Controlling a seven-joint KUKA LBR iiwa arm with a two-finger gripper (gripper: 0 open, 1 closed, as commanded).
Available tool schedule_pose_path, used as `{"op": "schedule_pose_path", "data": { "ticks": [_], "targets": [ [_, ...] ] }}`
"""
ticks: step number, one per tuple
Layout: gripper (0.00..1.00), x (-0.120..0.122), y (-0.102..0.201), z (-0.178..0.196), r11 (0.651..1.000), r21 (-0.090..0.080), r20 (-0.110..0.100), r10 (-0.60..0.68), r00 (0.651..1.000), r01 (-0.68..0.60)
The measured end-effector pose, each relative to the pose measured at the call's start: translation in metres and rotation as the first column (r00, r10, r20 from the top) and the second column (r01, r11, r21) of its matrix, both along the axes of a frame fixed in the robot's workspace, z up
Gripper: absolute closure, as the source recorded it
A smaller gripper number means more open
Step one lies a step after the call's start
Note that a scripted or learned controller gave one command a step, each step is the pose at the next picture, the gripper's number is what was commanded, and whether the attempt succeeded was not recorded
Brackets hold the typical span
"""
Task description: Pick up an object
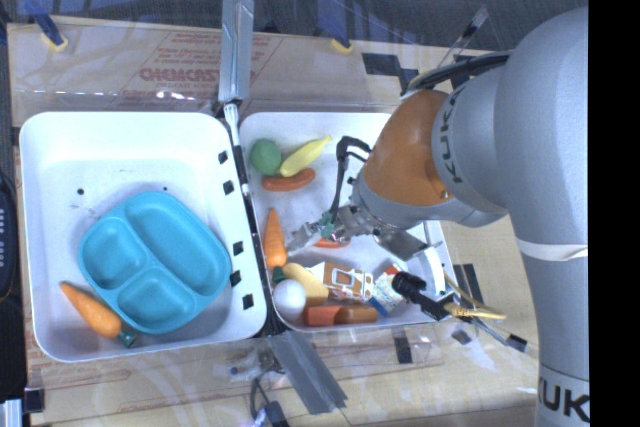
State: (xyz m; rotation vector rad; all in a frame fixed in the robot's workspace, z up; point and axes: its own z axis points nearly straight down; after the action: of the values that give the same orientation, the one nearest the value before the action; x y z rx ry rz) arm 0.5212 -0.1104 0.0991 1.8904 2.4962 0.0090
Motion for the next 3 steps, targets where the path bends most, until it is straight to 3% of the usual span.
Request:
{"op": "schedule_pose_path", "data": {
  "ticks": [1, 2, 3],
  "targets": [
    [0.0, 0.064, 0.013, -0.007, 0.999, 0.002, -0.013, -0.049, 0.999, 0.049],
    [0.0, 0.135, -0.015, -0.007, 0.998, 0.002, -0.015, 0.059, 0.998, -0.059],
    [1.0, 0.131, -0.013, 0.0, 0.998, 0.007, -0.036, 0.062, 0.997, -0.062]
  ]
}}
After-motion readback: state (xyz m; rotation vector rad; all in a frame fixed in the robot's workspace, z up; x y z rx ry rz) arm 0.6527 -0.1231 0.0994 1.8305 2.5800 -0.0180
